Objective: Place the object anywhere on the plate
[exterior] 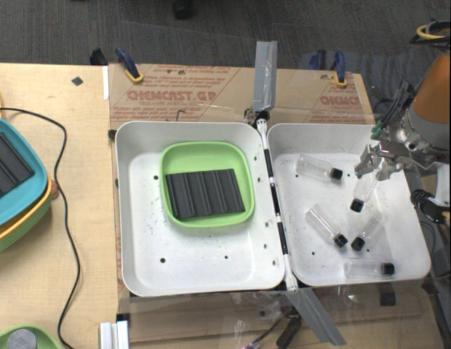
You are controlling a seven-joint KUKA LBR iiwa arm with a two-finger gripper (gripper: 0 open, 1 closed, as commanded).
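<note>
The green plate (pixel 206 185) sits in the left bin (pixel 138 217) and carries a dark ridged insert (pixel 206 194). Several clear vials with black caps lie in the right bin (pixel 298 260), among them one near the far wall (pixel 318 168) and one in the middle (pixel 324 225). My gripper (pixel 374 167) hangs over the right bin's far right part. A further vial (pixel 361 193) slants down from just below it, black cap at its lower end. Whether that vial is held or rests on the bin floor is not visible.
Two more vials lie toward the right bin's near side (pixel 364 235) (pixel 367 269). A metal divider (pixel 271 195) joins the bins. Stacked teal and yellow trays (pixel 14 187) and a black cable (pixel 65 217) lie on the wooden bench at the left.
</note>
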